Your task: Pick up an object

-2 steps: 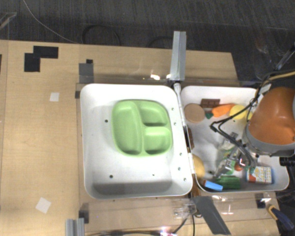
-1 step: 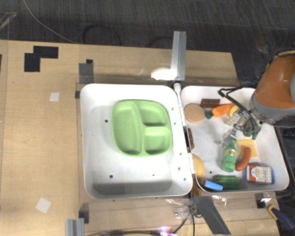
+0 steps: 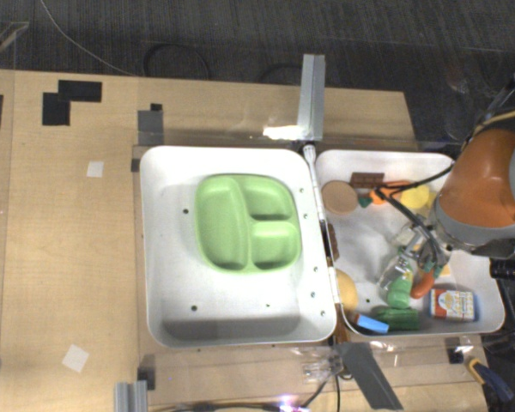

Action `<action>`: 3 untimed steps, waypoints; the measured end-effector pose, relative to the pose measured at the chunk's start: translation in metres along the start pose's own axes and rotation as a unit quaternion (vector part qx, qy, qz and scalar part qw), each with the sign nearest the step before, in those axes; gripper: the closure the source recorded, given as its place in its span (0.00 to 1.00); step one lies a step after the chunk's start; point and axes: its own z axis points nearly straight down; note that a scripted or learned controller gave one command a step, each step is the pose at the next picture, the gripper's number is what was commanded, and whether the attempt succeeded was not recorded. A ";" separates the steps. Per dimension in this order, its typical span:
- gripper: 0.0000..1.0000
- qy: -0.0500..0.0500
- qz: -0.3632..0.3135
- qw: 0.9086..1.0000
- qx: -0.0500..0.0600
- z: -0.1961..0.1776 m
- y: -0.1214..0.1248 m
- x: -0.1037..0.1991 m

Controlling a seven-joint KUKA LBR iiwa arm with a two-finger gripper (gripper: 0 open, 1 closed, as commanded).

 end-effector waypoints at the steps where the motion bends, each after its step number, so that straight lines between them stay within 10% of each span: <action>1: 1.00 -0.010 -0.004 1.000 -0.003 -0.014 0.003 -0.005; 2: 0.00 -0.009 -0.004 1.000 -0.003 -0.013 0.003 -0.005; 3: 0.00 -0.004 0.033 0.999 -0.001 -0.001 0.005 0.020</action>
